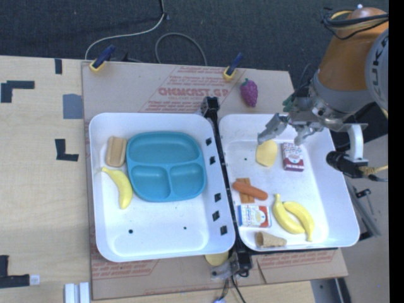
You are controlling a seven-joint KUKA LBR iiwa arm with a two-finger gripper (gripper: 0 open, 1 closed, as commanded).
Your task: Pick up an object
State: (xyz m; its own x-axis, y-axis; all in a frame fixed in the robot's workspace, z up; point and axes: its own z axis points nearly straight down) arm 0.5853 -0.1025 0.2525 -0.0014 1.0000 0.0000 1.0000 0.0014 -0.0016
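Two white bins are seen side by side on the desk. The gripper is held over the far part of the right bin, with its two fingers spread apart and nothing between them. One finger is seen just above a pale yellow piece of food. The other finger is seen just above a small red and white carton. Both of these things are lying in the right bin, close beside each other.

Nearer the front of the same bin, an orange carrot, a second small carton, a bunch of yellow bananas and a brown wedge are found.

In the left bin, a blue tray with three parts is laid. A tan piece of bread and one banana are placed beside it. A purple bunch of grapes is lying outside the bins, on the brown board.
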